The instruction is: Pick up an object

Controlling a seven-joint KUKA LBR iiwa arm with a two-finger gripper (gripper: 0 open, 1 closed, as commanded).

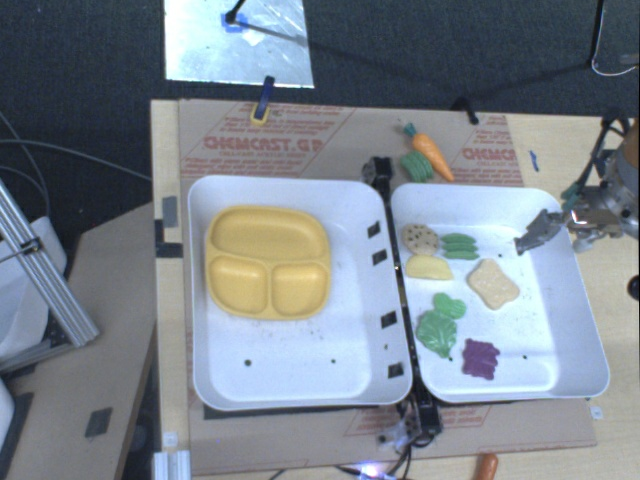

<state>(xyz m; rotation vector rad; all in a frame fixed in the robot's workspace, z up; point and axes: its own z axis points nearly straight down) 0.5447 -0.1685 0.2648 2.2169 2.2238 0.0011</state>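
1. Left bin (215, 368): holds a yellow divided tray (268, 261), long axis running left to right.
2. Right bin (560, 358): holds toy food in its left and centre part.
3. Bread slice (493, 283): centre of the right bin, long axis slanting upper left to lower right.
4. Lettuce (438, 326), purple grapes (481, 358), green pods (459, 245), cookie (420, 236), yellow piece (429, 267): details too small to make out.
5. Carrot (430, 152): above the bins, tip pointing lower right.
6. Gripper (537, 231): right edge of frame, arm cut off; finger spacing cannot be told, nothing visibly held.

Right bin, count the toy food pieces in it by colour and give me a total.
Green: 2, the pea pod and the leafy piece
Yellow: 1, the wedge
Tan: 2, the cookie and the bread slice
Purple: 1, the grapes
Total: 6
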